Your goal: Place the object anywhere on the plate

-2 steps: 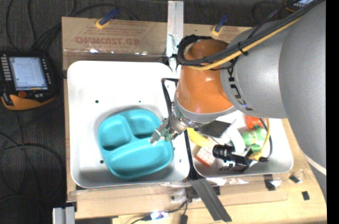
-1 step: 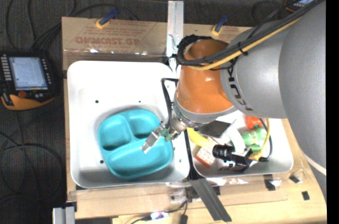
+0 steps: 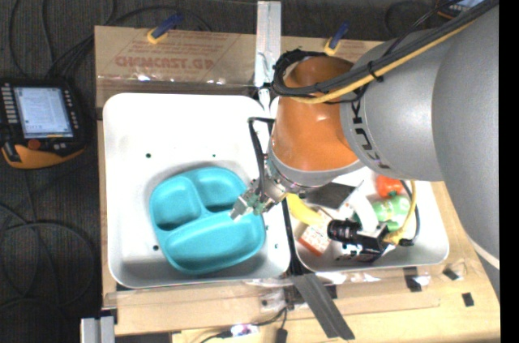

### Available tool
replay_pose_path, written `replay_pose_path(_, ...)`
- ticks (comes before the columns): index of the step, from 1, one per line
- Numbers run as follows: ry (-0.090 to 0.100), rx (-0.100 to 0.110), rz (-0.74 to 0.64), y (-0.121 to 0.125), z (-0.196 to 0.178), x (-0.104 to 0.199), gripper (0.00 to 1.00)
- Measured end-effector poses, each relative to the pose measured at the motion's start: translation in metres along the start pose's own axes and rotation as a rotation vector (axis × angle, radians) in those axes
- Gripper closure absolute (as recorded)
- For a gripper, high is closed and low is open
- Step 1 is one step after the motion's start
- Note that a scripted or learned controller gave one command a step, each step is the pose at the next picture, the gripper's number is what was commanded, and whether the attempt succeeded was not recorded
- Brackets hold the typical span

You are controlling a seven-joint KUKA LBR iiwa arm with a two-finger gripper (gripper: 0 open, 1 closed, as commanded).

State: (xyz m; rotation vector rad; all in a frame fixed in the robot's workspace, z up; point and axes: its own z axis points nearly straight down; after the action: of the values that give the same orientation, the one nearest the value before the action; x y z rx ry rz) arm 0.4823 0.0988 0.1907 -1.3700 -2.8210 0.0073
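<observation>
Here, end effector (image 3: 247,206) at plate (image 3: 207,220) rim.

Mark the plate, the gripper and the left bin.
plate (image 3: 195,240): camera view, large lower compartment.
gripper (image 3: 247,206): camera view, tip over the plate's right edge.
left bin (image 3: 162,126): camera view, bare floor above the plate.

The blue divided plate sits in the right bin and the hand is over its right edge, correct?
Not quite. In the camera view the blue divided plate sits in the left bin, not the right one. The hand is indeed over the plate's right edge.
</observation>
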Motion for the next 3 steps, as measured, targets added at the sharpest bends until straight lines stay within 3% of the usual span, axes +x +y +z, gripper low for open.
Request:
replay_pose_path(1,-0.003,-0.002,-0.173,0.011,0.006,0.013,1.0)
replay_pose_path(2,-0.001,0.0,-0.173,0.011,-0.002,0.014,1.0)
replay_pose_path(3,-0.012,-0.021,-0.316,0.043,0.077,0.044,1.0)
